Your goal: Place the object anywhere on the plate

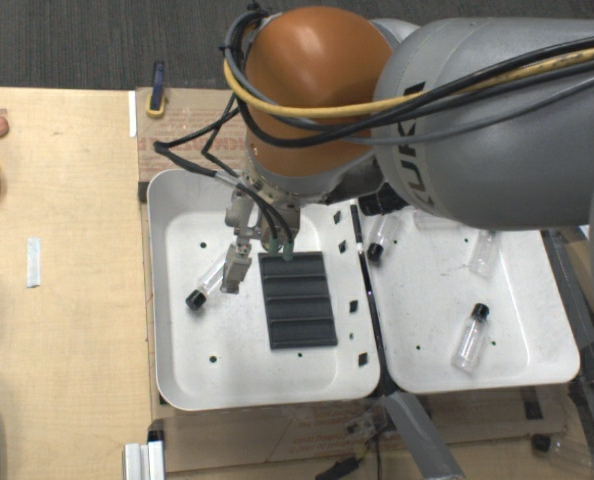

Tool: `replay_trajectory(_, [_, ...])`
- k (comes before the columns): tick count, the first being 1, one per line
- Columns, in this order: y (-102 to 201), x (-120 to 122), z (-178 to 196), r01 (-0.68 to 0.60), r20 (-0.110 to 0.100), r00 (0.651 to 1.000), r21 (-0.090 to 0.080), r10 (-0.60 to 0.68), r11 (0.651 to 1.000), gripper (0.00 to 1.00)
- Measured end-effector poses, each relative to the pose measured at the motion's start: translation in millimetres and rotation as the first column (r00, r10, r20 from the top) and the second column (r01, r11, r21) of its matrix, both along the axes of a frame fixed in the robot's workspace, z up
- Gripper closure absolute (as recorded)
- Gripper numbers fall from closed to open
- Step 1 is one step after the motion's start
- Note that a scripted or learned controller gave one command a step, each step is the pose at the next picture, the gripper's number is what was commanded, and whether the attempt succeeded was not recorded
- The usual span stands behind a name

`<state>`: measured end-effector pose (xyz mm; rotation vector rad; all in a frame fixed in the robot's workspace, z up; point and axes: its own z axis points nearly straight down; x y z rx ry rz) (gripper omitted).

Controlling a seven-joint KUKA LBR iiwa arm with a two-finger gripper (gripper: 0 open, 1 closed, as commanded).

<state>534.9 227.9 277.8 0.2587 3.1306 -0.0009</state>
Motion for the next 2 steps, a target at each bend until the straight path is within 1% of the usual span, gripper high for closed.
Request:
replay_trajectory(1, [-1.0,1.3,8.8,0.004,0.002,1.0,0.0,-0.004,1.0,1.0])
replay_trajectory(2, [-1.1,1.4,8.7,0.004,0.001,1.0,0.0,-0.004,1.0,0.0])
